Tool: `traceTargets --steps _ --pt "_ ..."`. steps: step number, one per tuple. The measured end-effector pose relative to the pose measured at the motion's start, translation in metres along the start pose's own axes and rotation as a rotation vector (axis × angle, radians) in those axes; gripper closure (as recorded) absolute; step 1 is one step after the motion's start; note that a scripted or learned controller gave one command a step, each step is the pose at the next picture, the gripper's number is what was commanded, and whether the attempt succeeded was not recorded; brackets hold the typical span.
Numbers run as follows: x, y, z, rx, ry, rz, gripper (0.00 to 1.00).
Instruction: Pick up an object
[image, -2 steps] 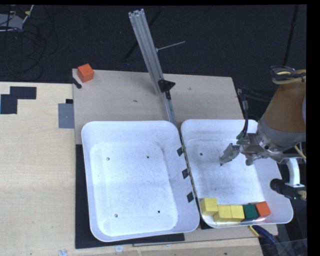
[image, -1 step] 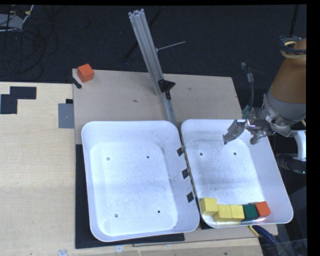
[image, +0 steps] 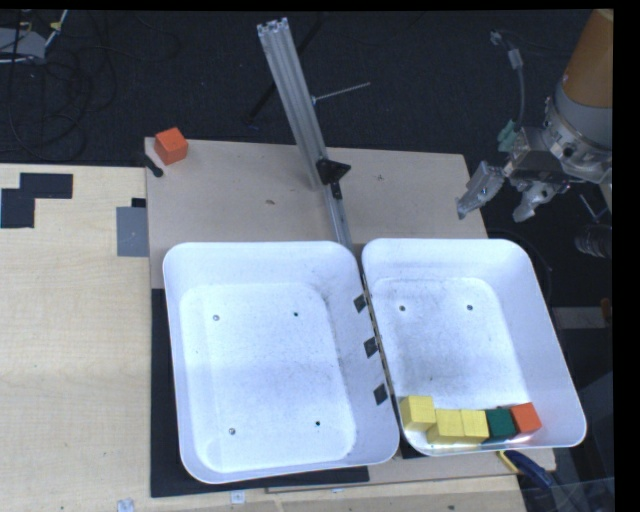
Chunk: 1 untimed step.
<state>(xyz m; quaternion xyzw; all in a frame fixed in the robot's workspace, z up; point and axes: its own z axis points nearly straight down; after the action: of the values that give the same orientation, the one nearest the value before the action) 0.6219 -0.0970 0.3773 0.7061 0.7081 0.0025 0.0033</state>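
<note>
Arm: the grey arm comes in at the upper right, its orange band (image: 597, 55) at the top right corner, its wrist over the dark floor beyond the bench's right edge.
Gripper: the gripper (image: 503, 201) hangs just past the far right corner of the right bin, above the bench edge, apart from every block.
Fingers: two grey fingers (image: 478, 192) are spread with a clear gap between them; nothing sits in that gap.
Right bin: the right bin (image: 520, 262) is a shallow white tray with rounded corners, touching the left bin along its left wall.
Blocks: four blocks lie in a row along the right bin's near edge, toward its near right corner, touching one another.
Row order: from the left, a yellow block (image: 418, 411), a second yellow block (image: 461, 425), a green block (image: 500, 424) and an orange block (image: 525, 417).
Left bin: the left bin (image: 190, 270) is the same white tray, its floor speckled grey.
Clips: three small black clips (image: 371, 346) sit along the seam between the two bins.
Bench: the tan bench (image: 240, 195) carries a lone orange cube (image: 171, 145) near its far left corner, well apart from both bins.
Rail: a metal rail (image: 297, 105) slants from the far edge down to the seam between the bins.
</note>
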Motion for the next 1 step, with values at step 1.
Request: traceTargets --steps 1 --pt "0.0508 0.0254 0.1825 0.018 0.002 0.002 0.00"
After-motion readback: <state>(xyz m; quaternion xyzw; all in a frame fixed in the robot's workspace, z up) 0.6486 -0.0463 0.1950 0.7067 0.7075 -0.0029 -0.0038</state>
